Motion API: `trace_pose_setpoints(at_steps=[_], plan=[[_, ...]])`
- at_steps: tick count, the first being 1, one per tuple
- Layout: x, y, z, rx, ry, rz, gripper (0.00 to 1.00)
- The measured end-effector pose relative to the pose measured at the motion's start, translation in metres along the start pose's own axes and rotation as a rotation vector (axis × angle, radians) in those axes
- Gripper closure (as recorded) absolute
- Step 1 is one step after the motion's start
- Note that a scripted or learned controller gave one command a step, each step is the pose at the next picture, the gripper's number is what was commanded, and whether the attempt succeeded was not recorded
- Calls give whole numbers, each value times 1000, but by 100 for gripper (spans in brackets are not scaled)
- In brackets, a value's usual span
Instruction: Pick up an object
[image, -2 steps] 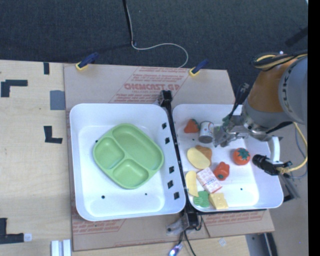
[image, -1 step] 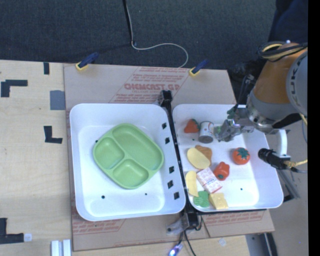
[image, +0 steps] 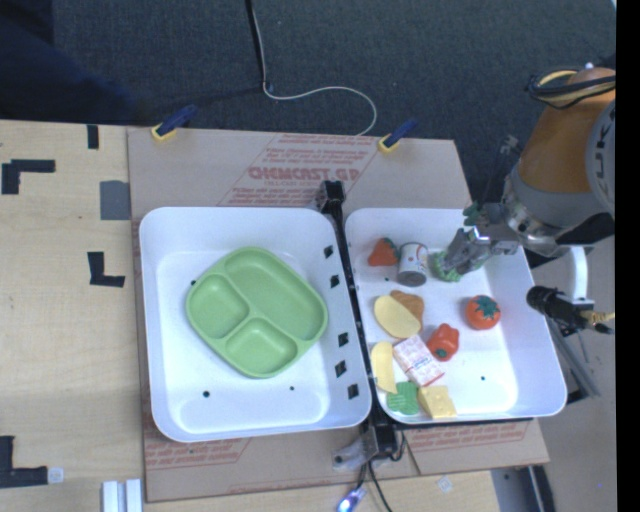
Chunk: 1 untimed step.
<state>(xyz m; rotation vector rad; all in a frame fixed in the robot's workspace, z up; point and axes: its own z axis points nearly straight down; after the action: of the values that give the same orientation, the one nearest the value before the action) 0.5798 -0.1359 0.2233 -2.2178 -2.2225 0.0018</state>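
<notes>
The gripper (image: 458, 258) hangs low at the two o'clock corner of the right bin (image: 520, 385), over something green; whether its claw is open or closed, I cannot tell. Toy food crowds this bin: a small tin can (image: 412, 264) just beside the gripper at nine o'clock, a tomato (image: 482, 312) at five o'clock, a red pepper (image: 444, 342) lower. The tomato stands apart from its neighbours, likely the cleanest target: descend straight, centred, before closing.

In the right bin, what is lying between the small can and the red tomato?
In the camera view, the pincer lies between the small can and the red tomato, with bare white bin floor around it.
</notes>
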Motion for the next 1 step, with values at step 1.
trace_pose_setpoints(at_steps=[1], plan=[[51, 2, -8, 2, 0, -2, 100]])
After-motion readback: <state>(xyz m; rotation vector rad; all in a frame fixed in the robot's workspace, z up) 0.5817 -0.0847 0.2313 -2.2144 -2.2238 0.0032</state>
